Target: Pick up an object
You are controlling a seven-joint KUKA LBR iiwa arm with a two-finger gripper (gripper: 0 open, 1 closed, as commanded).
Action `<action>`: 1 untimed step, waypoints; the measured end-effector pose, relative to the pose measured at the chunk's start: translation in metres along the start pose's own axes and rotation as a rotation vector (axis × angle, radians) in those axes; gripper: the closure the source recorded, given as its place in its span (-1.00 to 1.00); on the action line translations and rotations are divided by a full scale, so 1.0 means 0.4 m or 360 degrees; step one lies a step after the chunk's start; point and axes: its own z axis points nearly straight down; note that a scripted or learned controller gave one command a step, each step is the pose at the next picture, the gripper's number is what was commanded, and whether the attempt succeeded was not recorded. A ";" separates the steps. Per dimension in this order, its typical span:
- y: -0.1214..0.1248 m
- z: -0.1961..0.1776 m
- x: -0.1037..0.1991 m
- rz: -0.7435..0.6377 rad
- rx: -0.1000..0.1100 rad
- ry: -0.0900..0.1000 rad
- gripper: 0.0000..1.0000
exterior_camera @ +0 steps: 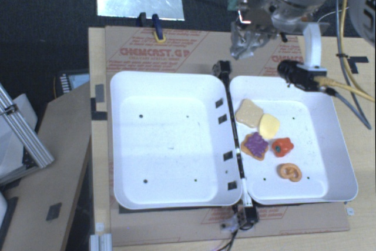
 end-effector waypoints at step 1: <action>0.093 0.185 0.123 -0.0014 0.0014 -0.0001 1.00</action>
